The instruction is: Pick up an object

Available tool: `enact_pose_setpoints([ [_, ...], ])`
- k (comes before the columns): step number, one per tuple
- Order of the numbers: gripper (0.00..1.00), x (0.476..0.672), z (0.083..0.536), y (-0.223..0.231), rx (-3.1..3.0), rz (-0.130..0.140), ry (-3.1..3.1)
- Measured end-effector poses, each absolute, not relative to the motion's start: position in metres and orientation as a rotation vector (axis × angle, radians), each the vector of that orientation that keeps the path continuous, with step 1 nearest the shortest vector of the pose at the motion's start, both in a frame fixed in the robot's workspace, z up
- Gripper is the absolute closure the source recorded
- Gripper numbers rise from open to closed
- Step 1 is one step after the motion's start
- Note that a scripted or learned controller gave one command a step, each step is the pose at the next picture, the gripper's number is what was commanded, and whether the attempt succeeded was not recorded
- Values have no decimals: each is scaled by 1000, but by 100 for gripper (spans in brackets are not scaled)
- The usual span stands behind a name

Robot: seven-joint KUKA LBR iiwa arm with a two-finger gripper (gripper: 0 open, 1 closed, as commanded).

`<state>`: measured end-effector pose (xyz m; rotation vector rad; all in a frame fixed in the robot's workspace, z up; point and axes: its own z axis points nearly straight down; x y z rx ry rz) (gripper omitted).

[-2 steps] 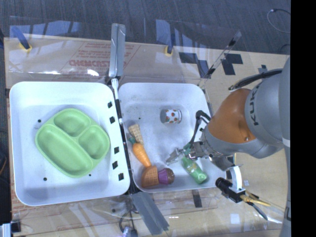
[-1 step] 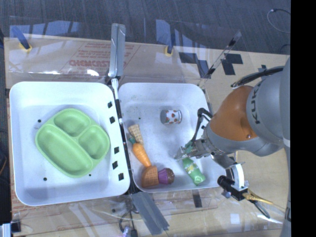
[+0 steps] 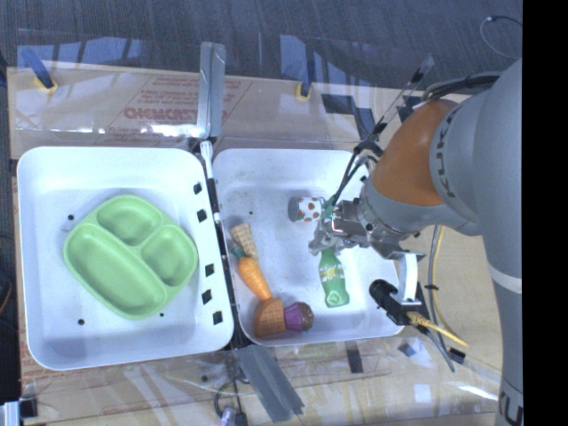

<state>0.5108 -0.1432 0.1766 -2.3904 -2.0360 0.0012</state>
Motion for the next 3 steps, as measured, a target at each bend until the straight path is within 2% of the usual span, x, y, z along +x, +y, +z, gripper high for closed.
enact_pose_setpoints([
  [1, 100, 554, 178, -156, -2440, 3, -1974],
  [2, 100, 619, 147, -109, -2755, 5, -1504],
  [3, 100, 651, 192, -51, -2780, 3, -1457],
])
